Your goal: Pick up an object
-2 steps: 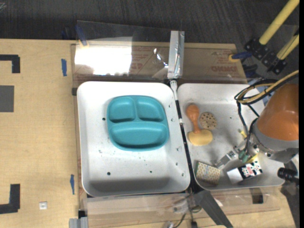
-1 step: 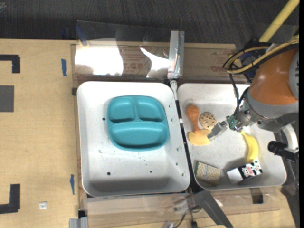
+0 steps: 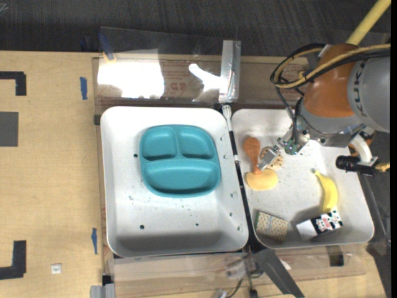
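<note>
The claw [image 3: 270,159] is down low in the right bin [image 3: 347,228], at the end of the grey arm [image 3: 353,98] that reaches in from the right. Its tip sits right by two small orange things: a darker orange toy [image 3: 251,148] just to its left, and a pale yellow-orange lump [image 3: 261,180] just below it. It looks like the claw is touching or almost touching them, but it is too small to tell if its two fingers are spread or pinching, or if anything is between them. My guess is that one of these orange toys is the thing it wants to pick up, since the claw is aimed right there. The other toys lie well apart from it: a banana [image 3: 328,191] on the right side, a small black and white box [image 3: 321,223] near the front, and a woven square pad [image 3: 272,224] at the front left corner. They are spread out, so the claw has room to come down on one. The left bin [image 3: 118,216] holds a blue tray [image 3: 180,160] with three parts, lying flat in the middle.
</note>
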You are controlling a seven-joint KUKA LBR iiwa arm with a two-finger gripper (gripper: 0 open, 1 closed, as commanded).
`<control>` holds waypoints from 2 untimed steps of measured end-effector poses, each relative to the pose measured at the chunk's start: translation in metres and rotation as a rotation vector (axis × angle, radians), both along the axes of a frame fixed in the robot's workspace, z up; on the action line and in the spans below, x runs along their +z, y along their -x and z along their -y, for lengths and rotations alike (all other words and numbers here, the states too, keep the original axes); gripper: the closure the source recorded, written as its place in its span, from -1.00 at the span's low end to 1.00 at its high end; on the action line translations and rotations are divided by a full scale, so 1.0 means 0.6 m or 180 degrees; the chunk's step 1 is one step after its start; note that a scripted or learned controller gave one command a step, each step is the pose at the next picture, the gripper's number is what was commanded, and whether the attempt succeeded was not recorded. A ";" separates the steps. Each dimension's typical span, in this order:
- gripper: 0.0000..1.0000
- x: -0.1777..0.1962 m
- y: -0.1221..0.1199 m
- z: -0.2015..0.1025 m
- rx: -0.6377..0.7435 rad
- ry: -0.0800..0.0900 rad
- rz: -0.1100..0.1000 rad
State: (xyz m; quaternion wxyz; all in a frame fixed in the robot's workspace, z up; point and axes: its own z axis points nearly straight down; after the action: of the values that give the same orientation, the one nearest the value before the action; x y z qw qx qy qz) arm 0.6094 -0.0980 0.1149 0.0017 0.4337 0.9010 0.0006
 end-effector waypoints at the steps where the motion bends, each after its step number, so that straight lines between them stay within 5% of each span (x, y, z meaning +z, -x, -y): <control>1: -1.00 -0.042 0.013 0.014 -0.0323 0.0000 0.0023; 2: -1.00 -0.043 0.039 0.045 -0.1446 -0.0010 0.0011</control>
State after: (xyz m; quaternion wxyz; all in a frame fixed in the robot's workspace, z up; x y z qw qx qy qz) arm 0.5857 -0.1252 0.0888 0.0027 0.6256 0.7802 0.0023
